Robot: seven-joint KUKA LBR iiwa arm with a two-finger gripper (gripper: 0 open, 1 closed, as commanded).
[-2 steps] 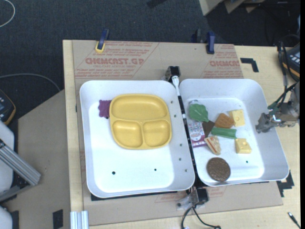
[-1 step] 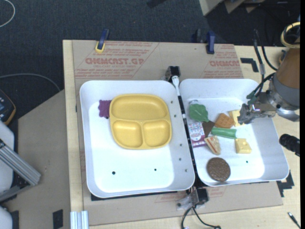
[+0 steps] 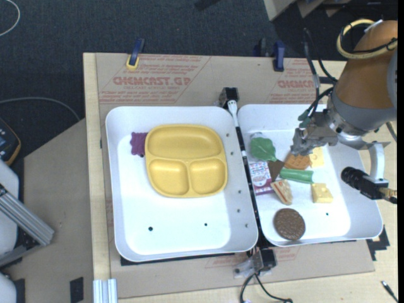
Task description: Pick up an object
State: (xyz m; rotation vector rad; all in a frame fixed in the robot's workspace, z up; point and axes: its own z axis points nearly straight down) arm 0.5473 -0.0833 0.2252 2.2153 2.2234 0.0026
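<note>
2 shallow white bins sat side by side on the surface (image 3: 183,74), a brown board with red lettering. The left bin (image 3: 126,188) carried a yellow divided plate (image 3: 185,159) with 3 compartments, and a small purple piece (image 3: 137,143) lay touching the plate's left edge.

The right bin (image 3: 360,223) held a cluster of small things (mostly toy food, by the look of it). A green leafy piece (image 3: 262,148) lay near the bin's upper left, with a red and white wrapper (image 3: 259,173) just below it along the left wall. A green stick (image 3: 297,175) lay across the middle, a tan and red bun-shaped piece (image 3: 283,192) just under it, a pale yellow block (image 3: 322,194) to its right, and a dark brown round disc (image 3: 290,224) nearer the bin's lower edge. An orange-brown piece (image 3: 298,163) and a pale yellow scrap (image 3: 315,157) lay directly beneath the hand.

The grey arm with its orange band (image 3: 372,40) reached in from the right, and the hand (image 3: 302,145) was down low over the orange-brown piece, close to it or touching it. Whether the hand was released or clenched, I cannot tell.
</note>
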